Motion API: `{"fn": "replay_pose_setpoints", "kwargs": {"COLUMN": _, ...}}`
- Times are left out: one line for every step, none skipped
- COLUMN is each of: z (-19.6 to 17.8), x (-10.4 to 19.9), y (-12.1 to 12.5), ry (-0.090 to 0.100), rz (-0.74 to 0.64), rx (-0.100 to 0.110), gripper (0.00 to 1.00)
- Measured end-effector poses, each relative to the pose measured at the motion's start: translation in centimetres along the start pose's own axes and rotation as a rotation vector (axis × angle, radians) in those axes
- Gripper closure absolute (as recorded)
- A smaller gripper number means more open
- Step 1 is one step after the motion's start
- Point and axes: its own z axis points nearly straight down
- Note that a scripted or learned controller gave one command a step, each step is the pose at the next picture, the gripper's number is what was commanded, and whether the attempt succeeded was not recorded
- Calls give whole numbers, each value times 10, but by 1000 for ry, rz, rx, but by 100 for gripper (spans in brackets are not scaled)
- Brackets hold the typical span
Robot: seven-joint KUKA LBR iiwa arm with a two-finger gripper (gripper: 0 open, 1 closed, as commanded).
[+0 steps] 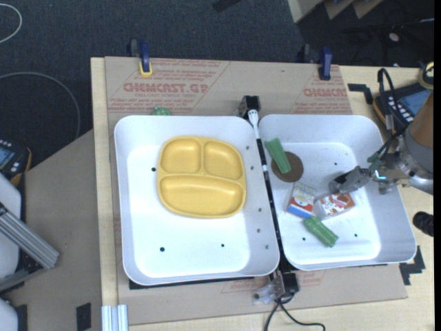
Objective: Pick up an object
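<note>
The right bin [358,247] holds several small items. A green block [278,155] leans on a brown disc [289,167] near the bin's left wall. A blue, white and red carton [301,203] lies in the middle, with a red and white packet [337,202] to its right. A green stick [321,231] lies in front of them. My gripper [346,180] reaches in from the right and hangs just behind and above the red and white packet. Nothing shows in its grasp.
A yellow divided plate [202,176] sits in the left bin [186,254]. A black rail [265,185] runs between the bins. Clamps [144,56] hold the board at the back. Cables and a device [403,105] lie at the right edge.
</note>
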Motion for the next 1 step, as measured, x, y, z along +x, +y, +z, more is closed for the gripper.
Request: {"fn": "replay_pose_setpoints", "kwargs": {"z": 81, "x": -12, "y": -18, "ry": -1, "rz": -5, "rx": -19, "gripper": 0}}
